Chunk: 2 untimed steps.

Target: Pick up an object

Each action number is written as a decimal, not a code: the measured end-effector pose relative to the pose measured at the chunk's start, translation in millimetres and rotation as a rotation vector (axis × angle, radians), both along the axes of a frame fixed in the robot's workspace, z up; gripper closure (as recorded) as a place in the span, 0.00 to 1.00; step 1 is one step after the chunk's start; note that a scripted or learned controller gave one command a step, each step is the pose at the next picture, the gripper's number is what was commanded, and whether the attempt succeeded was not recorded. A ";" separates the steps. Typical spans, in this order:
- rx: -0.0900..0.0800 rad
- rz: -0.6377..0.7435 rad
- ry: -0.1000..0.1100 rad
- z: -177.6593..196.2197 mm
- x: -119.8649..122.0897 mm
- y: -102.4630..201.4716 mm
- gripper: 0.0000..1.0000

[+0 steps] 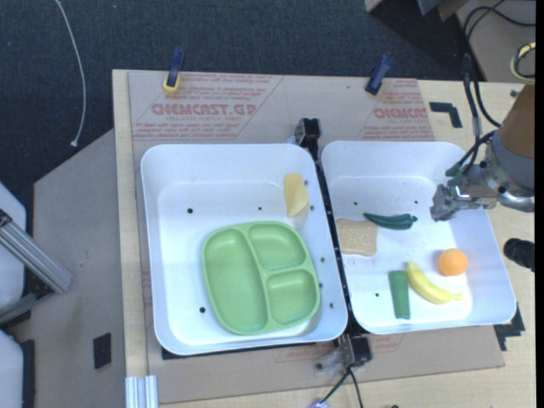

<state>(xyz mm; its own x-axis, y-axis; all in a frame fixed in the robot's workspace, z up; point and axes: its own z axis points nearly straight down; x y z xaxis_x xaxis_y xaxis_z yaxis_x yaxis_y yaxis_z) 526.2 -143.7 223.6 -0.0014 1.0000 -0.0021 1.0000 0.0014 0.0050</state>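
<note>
The right bin [476, 155] holds a dark green pepper [391, 220], a tan bread slice [358, 237], a green block [399, 294], a yellow banana [431, 285] and an orange ball [453, 262]. My gripper [448, 201] hangs over the right bin's right side, just right of the pepper and above the orange ball. Nothing shows between its fingers. The left bin [170, 164] holds a green divided plate [257, 274] and a pale yellow piece [295, 195] at its right wall.
A black clamp [308, 131] sits where the two bins meet at the back. Blue clips [378, 75] and a yellow-blue clip [173, 73] hold the cardboard sheet. Cables hang at the far right behind the arm.
</note>
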 end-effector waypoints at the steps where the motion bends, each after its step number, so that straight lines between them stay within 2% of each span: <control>1: 0.003 0.005 0.002 -7.9 26.6 49.7 1.00; 2: 0.002 0.003 0.002 -0.3 44.8 91.7 1.00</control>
